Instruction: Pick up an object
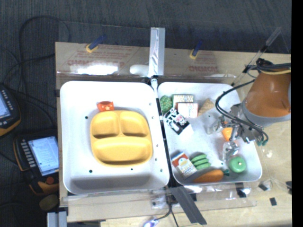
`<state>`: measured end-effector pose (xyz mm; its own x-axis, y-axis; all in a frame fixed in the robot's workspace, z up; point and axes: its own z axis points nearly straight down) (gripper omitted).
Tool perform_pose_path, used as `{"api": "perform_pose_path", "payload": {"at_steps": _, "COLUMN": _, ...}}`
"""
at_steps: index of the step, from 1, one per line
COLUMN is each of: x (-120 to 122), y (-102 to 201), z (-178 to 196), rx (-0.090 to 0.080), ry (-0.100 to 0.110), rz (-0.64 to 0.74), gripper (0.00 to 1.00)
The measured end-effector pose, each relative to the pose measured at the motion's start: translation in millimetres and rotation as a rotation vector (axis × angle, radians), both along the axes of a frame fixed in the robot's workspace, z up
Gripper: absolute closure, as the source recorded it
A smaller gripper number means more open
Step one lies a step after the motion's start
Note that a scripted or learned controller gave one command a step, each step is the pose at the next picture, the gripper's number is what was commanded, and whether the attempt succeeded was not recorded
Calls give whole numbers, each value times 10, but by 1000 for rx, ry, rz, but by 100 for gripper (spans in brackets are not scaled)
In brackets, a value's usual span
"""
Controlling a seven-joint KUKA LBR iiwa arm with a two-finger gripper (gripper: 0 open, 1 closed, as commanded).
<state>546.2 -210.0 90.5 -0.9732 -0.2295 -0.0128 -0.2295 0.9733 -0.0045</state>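
Two white bins (66,126) are sitting on a tan bench (279,174) over dark carpet (94,8). The gripper (230,138) is hovering above the right bin's 4 o'clock corner, near a green round toy (237,164) and a carrot (208,176). Cables are blurring it; I cannot tell its state.

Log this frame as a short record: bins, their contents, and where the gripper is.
left bin: yellow divided tray, small red object at its far left corner
right bin: toy carrot, green round object, green ridged toy, small cartons, black-and-white box
gripper: low over the right bin's right side, near an orange piece
grasp: cannot tell
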Motion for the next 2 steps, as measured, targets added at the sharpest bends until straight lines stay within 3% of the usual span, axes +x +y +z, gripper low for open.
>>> {"api": "perform_pose_path", "payload": {"at_steps": 1, "x": 153, "y": 176, "z": -3, "rx": -2, "ry": 1, "rz": -62, "gripper": 0}}
{"api": "perform_pose_path", "payload": {"at_steps": 2, "x": 172, "y": 183, "z": 108, "rx": -3, "ry": -5, "rz": -61, "gripper": 100}}
